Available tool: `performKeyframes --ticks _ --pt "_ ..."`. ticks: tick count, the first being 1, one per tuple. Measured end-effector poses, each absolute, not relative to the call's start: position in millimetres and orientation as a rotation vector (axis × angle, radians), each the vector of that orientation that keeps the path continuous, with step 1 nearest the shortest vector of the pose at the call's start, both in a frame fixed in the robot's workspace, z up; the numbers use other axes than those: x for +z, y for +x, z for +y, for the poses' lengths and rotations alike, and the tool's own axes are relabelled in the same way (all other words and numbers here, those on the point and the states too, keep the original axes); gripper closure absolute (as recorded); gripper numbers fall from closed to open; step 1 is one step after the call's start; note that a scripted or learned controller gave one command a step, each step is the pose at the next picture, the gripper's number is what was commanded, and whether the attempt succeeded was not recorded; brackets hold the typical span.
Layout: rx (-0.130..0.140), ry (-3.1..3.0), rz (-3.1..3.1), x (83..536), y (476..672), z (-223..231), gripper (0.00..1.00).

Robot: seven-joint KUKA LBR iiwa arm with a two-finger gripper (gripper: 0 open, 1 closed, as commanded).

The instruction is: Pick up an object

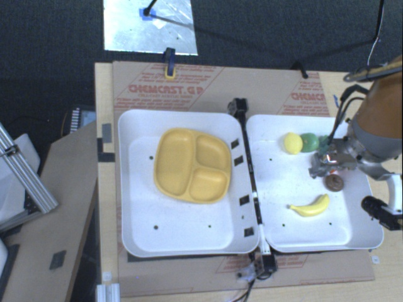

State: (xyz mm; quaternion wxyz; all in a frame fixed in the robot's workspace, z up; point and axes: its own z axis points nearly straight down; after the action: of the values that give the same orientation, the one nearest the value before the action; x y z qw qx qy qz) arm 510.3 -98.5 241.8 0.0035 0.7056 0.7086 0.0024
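Bench [208,83] w/ two white bins [138,231] side-by-side.

2 white bins [182,244] sit on the desk [208,80]. The left bin holds 1 yellow tray [192,165]. The bin right of the tray holds 1 lemon [293,143], 1 green ball [310,141], 1 banana [310,206] and 1 brown disc [334,182].

The arm [378,128] shows a broad orange band above a grey wrist, with thin black cables alongside.
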Motion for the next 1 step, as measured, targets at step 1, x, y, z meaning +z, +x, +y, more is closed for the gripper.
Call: performKeyframes --ticks 1 --pt "0.004 2.212 2.231 228.6 508.3 -47.3 1.0"
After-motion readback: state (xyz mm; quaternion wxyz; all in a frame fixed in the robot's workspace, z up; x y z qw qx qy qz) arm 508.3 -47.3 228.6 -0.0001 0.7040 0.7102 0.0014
